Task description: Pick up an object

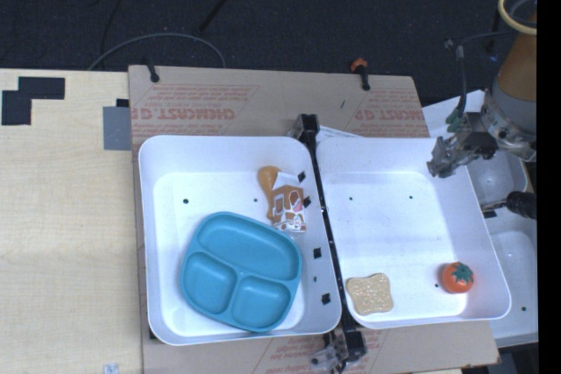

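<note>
An orange tomato-like toy (457,277) sits near the right bin's (412,158) front right corner, with a tan toast piece (370,293) by its front left corner. The end effector (443,160) hovers over that bin's back right edge; its grip state cannot be told. In the left bin (158,188) lie a blue divided plate (241,270), a small patterned carton (288,209) and a tan piece (268,179).

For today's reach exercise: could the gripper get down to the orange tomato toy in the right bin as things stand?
Probably yes: the tomato toy lies alone near the right bin's front corner, nothing over it, gripper above the same bin's far edge.
</note>
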Robot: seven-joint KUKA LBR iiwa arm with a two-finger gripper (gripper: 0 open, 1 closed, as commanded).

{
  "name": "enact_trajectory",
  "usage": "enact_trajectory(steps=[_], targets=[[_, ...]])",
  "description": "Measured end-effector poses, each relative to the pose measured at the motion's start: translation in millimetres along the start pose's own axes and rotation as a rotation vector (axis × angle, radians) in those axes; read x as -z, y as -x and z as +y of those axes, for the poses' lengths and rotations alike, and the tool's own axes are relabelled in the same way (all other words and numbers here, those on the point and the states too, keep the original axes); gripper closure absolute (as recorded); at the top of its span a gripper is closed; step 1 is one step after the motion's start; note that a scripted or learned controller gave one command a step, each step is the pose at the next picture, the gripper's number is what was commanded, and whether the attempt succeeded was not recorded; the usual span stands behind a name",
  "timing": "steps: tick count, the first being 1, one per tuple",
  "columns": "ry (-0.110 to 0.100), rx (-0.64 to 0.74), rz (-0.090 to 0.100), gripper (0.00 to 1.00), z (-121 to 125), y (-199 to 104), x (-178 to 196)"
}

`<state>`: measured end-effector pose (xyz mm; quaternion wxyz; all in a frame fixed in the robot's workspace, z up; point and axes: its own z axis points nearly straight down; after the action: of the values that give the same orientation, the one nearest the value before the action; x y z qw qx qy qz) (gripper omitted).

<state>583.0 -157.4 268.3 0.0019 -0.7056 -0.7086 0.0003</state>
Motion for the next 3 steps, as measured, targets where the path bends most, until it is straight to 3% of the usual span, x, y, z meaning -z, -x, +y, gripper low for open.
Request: enact_trajectory(steps=[3], targets=[[-0.003,-0.001,-0.001,1.00,-19.0,-173.6,-22.2]])
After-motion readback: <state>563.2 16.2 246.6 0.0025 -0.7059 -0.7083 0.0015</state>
